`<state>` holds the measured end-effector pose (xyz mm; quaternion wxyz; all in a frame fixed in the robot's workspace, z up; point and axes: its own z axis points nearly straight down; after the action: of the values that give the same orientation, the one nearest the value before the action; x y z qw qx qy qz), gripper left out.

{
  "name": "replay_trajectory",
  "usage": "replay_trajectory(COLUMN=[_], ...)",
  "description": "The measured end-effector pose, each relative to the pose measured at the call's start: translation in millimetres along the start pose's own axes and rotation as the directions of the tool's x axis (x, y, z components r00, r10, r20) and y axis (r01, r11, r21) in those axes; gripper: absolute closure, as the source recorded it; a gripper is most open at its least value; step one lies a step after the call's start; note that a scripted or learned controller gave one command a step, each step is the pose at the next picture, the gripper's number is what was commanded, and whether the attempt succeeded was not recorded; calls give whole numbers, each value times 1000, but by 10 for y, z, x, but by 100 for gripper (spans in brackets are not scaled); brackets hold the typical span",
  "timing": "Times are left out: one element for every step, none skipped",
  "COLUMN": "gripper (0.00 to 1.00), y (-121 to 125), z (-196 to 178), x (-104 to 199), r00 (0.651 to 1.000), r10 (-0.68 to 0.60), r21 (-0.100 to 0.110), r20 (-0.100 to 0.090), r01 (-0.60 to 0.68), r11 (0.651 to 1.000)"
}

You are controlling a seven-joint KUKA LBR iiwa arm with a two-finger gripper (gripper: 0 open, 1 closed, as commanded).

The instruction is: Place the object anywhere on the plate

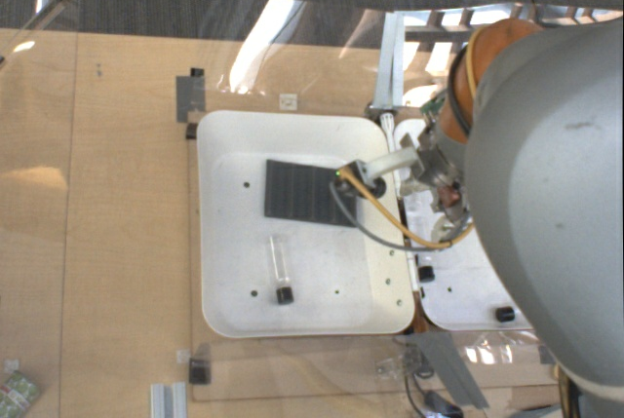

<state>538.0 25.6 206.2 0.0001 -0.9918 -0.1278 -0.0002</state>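
Observation:
A dark grey rectangular plate (pixel 304 193) lies flat in the upper middle of the left bin (pixel 226 309). Below it, a small clear tube with a black cap (pixel 281 271) rests on the bin floor, apart from the plate. The gripper (pixel 435 180) hangs over the divide between the two bins, just right of the plate's right edge, largely hidden by the arm's grey body and its looping cables (pixel 375 216). I see nothing held in it.
The big grey arm (pixel 551 211) covers most of the right bin (pixel 468 304). Two small black pieces (pixel 504 314) (pixel 425 273) lie in that bin's visible part. Black clamps (pixel 192 95) sit on the wooden bench at the left bin's corners.

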Motion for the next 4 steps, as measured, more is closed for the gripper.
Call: replay_trajectory(gripper=[100, 0, 100, 100], y=[-12, -14, -25, -789], z=[-100, -101, -202, 226], x=[15, 16, 31, -171], r00=[1000, 1000, 1000, 992], r10=[-10, -10, -20, -125], r21=[0, 0, 0, 2], r20=[-1, -1, -1, 0], r01=[10, 10, 20, 125], r11=[1000, 1000, 1000, 992])
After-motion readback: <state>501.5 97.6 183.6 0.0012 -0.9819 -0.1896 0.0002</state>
